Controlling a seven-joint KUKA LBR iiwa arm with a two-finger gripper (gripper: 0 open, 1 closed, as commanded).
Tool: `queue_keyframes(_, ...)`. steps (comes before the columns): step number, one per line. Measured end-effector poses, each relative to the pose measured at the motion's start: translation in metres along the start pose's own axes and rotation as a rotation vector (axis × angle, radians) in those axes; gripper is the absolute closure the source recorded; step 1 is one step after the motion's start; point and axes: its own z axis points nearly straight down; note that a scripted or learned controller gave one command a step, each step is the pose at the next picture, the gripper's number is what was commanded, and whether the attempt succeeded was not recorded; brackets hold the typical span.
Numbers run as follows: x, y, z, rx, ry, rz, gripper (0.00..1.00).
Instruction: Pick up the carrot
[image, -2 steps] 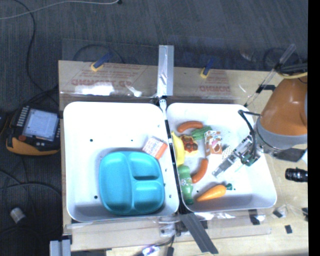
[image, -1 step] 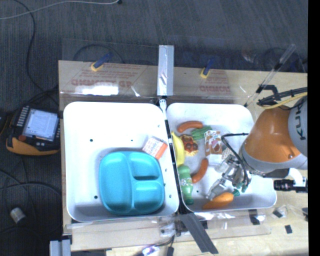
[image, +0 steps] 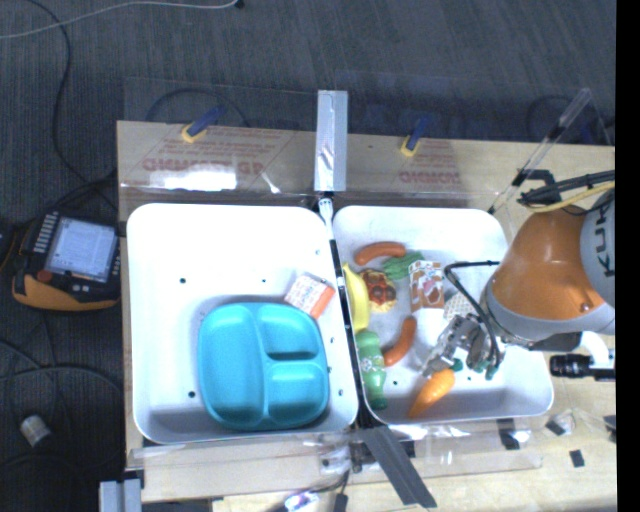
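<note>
The carrot (image: 431, 391) is a short orange piece lying tilted near the front wall of the right bin (image: 520, 400). My gripper (image: 461, 347) hangs just above and behind the carrot's upper end, at the tip of the grey arm with the orange band (image: 540, 275). The metal gripper head overlaps the carrot's top end in this view, and I cannot see whether it touches it.
Left of the carrot in the right bin lie a red-orange sausage (image: 400, 340), a green piece (image: 372, 362), a banana (image: 355, 295), two small packets (image: 427, 283) and another sausage (image: 380, 252). The left bin holds a blue divided tray (image: 262, 365) and a small box (image: 308, 294).
</note>
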Motion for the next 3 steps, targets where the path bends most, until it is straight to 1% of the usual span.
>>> queue_keyframes(1,0.000,0.000,0.000,0.000,0.000,0.000,0.00)
queue_keyframes(2,0.020,0.028,0.010,0.005,-0.006,0.263,0.00)
queue_keyframes(3,0.000,-0.001,0.010,-0.001,0.003,0.608,0.00)
